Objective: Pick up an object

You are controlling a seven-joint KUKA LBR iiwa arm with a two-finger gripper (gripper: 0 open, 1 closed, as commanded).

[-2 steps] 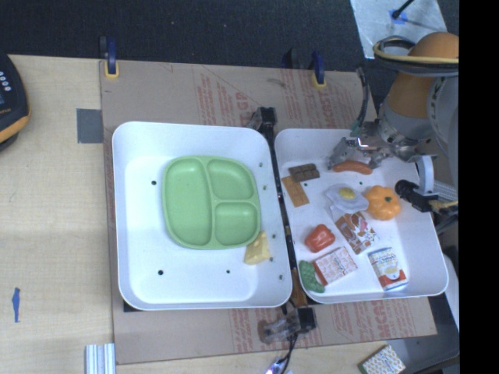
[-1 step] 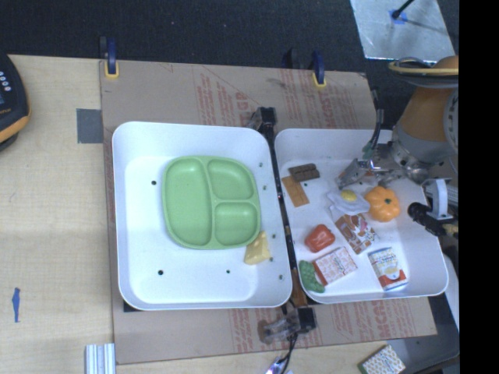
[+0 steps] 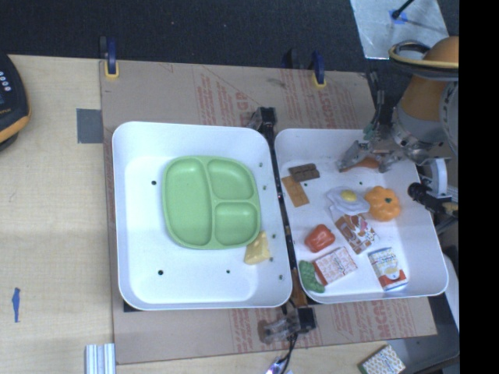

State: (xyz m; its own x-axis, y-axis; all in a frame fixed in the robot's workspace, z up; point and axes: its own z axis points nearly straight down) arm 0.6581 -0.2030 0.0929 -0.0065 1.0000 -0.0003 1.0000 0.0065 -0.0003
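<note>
My gripper (image 3: 365,157) hangs low over the far edge of the right bin (image 3: 425,287), on the grey arm coming in from the right. Just left of it lie a dark brown bar (image 3: 303,172) and a tan cracker (image 3: 295,192). In front of it sit a fried egg (image 3: 348,199) and an orange pumpkin (image 3: 383,202). Further forward are a red piece (image 3: 319,238), a printed packet (image 3: 355,231), a pink-and-white box (image 3: 336,265), a green leaf piece (image 3: 310,277) and a small carton (image 3: 387,269). Something reddish shows under the gripper; I cannot identify it.
The left bin (image 3: 132,232) holds a green divided plate (image 3: 210,201) and a yellow wedge (image 3: 257,249) at its front right. A black bracket (image 3: 266,118) stands between the bins at the back. Blue clamps (image 3: 111,58) pin the cardboard's far edge.
</note>
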